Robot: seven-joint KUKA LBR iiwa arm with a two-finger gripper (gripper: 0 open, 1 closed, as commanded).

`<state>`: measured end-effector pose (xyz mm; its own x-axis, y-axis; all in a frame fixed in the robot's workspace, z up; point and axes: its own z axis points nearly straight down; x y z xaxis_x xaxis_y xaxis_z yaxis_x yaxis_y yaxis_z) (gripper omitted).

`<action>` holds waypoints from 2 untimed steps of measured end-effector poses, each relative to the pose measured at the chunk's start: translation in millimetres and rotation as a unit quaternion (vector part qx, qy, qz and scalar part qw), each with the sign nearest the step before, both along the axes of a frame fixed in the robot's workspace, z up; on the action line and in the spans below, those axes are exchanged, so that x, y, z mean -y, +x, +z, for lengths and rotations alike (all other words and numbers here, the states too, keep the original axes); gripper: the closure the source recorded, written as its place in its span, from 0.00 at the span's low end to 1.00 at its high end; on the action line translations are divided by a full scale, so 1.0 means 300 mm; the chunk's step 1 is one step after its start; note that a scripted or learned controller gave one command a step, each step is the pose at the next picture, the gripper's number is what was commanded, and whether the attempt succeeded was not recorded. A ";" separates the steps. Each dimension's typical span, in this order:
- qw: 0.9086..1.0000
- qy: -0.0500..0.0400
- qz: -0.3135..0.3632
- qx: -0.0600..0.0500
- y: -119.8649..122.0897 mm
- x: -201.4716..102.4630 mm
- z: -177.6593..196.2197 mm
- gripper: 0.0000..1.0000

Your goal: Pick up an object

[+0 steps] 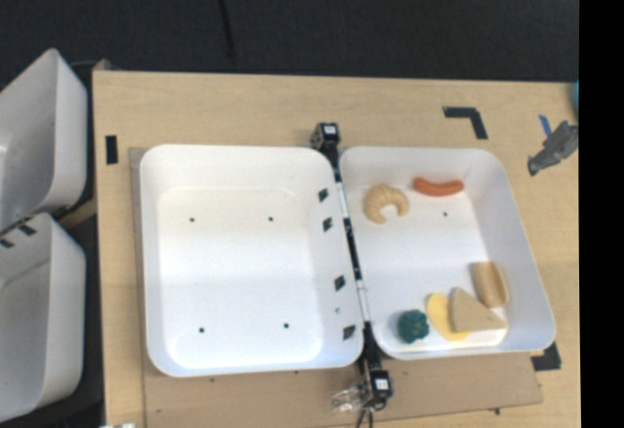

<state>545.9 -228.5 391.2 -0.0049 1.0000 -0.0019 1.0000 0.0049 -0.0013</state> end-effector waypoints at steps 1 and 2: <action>1.000 0.002 0.001 -0.004 0.132 -0.020 -0.446 0.00; 1.000 0.001 0.000 -0.002 0.196 -0.150 -0.996 0.00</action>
